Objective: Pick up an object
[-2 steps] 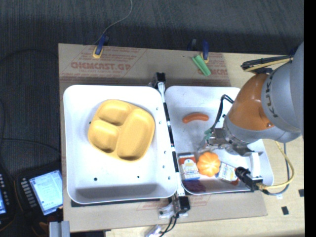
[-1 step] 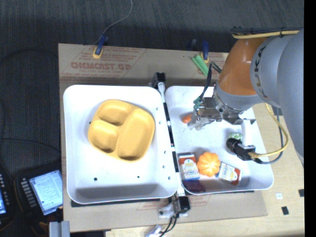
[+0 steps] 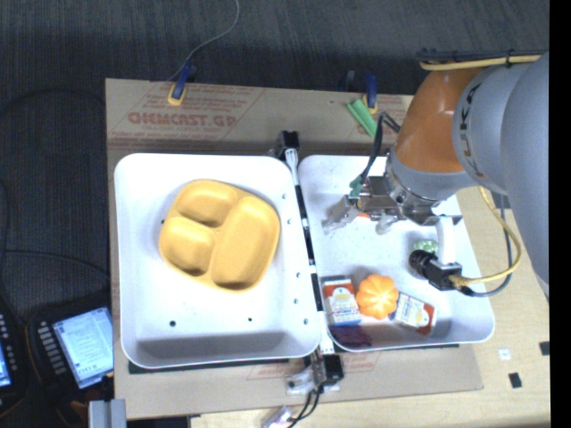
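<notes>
My arm comes in from three o'clock, grey with its orange band, and hangs over the upper half of the right bin. Below it the surface is a brown board carrying two shallow white bins side by side. The left bin holds a big yellow divided plate, three compartments, lying a little toward twelve o'clock of the bin's centre.

My claw points toward nine o'clock, low over the right bin's floor near the wall shared with the left bin. Its two fingers stand spread apart, with nothing between them.

The small things lie along the six o'clock edge of the right bin, well apart from the claw. A small orange pumpkin sits in the middle. Touching it at nine o'clock is a red and white carton, and a dark purple thing lies just at six o'clock of that carton. At three o'clock of the pumpkin rests a tilted red and white packet.
</notes>
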Available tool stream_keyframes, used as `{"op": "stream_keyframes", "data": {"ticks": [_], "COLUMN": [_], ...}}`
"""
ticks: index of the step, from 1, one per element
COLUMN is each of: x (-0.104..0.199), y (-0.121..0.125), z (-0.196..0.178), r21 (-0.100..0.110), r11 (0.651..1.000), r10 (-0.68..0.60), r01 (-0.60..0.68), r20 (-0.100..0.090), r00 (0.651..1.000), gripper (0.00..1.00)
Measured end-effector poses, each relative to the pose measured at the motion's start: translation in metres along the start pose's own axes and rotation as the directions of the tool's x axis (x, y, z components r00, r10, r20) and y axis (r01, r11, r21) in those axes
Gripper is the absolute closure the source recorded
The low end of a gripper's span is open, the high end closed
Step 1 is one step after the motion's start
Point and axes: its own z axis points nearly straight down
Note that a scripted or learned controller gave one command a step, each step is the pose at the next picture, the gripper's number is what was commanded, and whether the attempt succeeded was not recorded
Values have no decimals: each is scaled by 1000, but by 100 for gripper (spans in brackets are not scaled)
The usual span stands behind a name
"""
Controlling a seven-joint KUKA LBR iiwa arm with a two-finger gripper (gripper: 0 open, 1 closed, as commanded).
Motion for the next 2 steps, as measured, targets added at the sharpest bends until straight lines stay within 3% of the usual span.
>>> {"op": "stream_keyframes", "data": {"ticks": [1, 2], "x": [-53, -46], "y": [-41, -58], "z": [26, 87], "r21": [3, -9], "r11": [1000, 1000], "r10": [4, 2], "r01": [-4, -2], "r20": [1, -1], "r00": [1000, 1000], "gripper": [0, 0]}}
